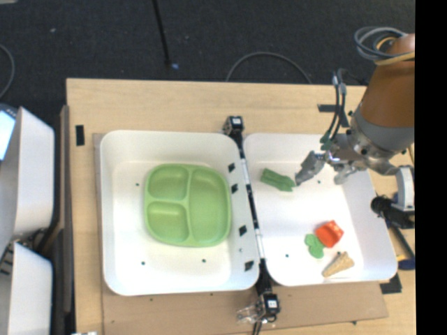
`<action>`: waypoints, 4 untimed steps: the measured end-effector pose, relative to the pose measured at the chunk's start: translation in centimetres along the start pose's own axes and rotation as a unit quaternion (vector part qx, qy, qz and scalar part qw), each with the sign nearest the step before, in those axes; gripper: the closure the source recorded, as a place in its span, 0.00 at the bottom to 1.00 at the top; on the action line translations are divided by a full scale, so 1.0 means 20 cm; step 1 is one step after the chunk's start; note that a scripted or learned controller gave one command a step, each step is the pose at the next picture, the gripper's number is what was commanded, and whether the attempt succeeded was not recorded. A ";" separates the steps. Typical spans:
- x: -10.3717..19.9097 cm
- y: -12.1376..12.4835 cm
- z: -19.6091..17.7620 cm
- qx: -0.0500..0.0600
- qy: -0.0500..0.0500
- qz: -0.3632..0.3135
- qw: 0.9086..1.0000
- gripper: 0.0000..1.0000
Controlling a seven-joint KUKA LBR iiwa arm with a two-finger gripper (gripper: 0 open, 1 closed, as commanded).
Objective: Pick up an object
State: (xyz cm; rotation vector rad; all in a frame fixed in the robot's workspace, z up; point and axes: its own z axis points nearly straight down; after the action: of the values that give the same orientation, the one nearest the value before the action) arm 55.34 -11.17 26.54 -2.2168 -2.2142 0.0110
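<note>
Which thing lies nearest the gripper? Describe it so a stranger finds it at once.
Start at the right bin, the one without the green divided plate. In its upper left part, just left of the gripper, lies the green block. It is long and lies alone, while the small round green piece sits lower, beside an orange toy.

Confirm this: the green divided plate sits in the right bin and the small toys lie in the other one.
Wrong on the bin. The camera view shows the green divided plate in the left bin; the small toys lie in the other one, the right bin.
</note>
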 end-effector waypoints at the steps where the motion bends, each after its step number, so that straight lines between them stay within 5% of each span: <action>1: 0.00 0.01 -0.03 -0.006 -0.001 -0.002 1.000 0.00; 4: 0.00 0.06 0.81 -0.005 -0.001 0.001 1.000 0.00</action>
State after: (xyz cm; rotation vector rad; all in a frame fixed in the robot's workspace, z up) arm 56.29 -11.24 10.39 -2.2241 -2.2183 0.0038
